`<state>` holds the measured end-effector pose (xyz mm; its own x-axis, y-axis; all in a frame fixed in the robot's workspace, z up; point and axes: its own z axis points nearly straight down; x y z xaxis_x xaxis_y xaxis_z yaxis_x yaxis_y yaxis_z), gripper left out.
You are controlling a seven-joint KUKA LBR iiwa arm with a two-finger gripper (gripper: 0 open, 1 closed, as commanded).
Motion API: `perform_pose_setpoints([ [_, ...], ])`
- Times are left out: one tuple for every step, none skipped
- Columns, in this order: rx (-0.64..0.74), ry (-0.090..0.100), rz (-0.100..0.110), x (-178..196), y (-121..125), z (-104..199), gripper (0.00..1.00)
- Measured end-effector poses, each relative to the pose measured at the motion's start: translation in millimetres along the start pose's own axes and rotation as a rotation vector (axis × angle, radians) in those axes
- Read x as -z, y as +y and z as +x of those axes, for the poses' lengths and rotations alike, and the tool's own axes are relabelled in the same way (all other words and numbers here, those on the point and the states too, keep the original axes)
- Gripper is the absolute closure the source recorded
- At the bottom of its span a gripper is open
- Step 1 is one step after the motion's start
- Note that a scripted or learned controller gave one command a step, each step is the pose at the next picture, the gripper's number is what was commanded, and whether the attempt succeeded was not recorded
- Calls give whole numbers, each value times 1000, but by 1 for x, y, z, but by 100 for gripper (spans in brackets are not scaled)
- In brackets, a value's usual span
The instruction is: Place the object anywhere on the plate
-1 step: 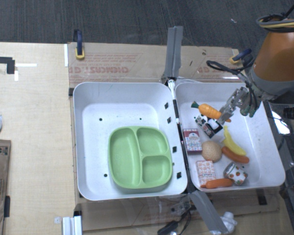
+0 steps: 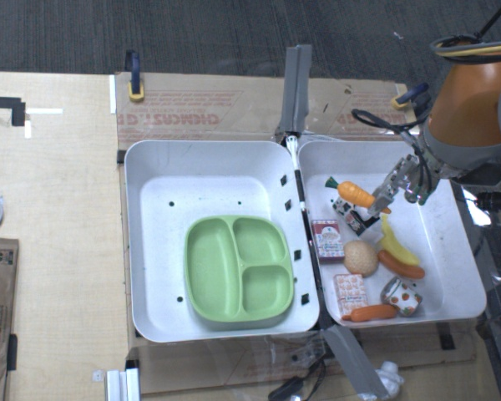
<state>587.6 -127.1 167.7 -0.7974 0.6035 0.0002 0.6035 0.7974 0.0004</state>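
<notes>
Camera view: the gripper (image 2: 369, 215) is lowered into the right bin (image 2: 451, 307) beside a toy carrot (image 2: 355, 194); whether anything is gripped cannot be told. The green divided plate (image 2: 238, 267) lies in the left bin (image 2: 150, 224). Risk is judged to be a missed or crowded grasp, the carrot being close to a small red box (image 2: 327, 239) and a banana (image 2: 392, 241).
</notes>
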Motion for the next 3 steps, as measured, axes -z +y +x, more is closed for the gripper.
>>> perform_pose_setpoints([
  [0, 0, 0, 0, 0, 0, 0],
  [1, -3, -2, 10, 1, -1, 100],
  [80, -3, -1, 44, 84, 6, 100],
])
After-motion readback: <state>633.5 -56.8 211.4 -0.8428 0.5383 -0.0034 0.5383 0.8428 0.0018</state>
